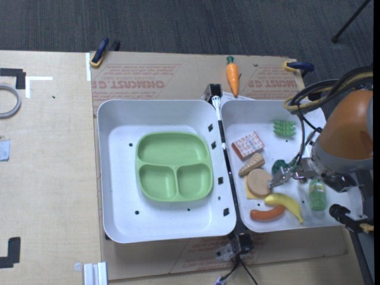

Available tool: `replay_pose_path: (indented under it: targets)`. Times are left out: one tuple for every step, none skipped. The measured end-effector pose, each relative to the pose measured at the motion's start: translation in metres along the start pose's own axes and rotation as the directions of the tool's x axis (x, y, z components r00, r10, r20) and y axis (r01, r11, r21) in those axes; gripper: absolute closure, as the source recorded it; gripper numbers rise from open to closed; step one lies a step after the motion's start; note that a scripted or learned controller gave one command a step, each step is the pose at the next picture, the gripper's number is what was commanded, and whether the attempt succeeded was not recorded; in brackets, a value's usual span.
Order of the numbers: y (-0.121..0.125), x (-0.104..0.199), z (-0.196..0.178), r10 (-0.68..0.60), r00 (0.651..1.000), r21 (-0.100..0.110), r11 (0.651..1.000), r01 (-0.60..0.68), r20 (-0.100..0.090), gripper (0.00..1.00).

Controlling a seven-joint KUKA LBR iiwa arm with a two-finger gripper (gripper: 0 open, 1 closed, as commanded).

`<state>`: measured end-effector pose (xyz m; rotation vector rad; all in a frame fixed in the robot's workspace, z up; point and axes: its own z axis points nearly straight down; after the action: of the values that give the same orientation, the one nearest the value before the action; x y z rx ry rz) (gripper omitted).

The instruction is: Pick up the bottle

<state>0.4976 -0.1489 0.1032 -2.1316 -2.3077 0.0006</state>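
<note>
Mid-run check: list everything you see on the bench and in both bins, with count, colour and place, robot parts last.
Bins: 2, white, side by side on the bench.
Divided tray: 1, light green, in the left-hand bin.
Bottle: 1, green, right-hand bin, near its right wall, beside the arm.
Banana: 1, yellow, right-hand bin, front.
Sausage: 1, red-orange, right-hand bin, front edge.
Round bread slice: 1, tan, right-hand bin, middle.
Cracker: 1, tan, above the bread slice.
Box: 1, red and white, right-hand bin, upper part.
Leafy toy: 1, green, right-hand bin, back.
Carrot: 1, orange, on the cardboard behind the bins.
Clamps: 2, blue and yellow, at the cardboard's back corners.
Arm: 1, grey and orange, over the right-hand bin.
Gripper: 1, metal, over the right-hand bin's middle.
</note>
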Motion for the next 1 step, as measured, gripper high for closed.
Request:
replay_pose_path:
  targets:
    - [0.0002, -0.0004, -0.0096, 0.003, 1.0, 0.0, 1.0, -0.003, 0.001, 1.0]
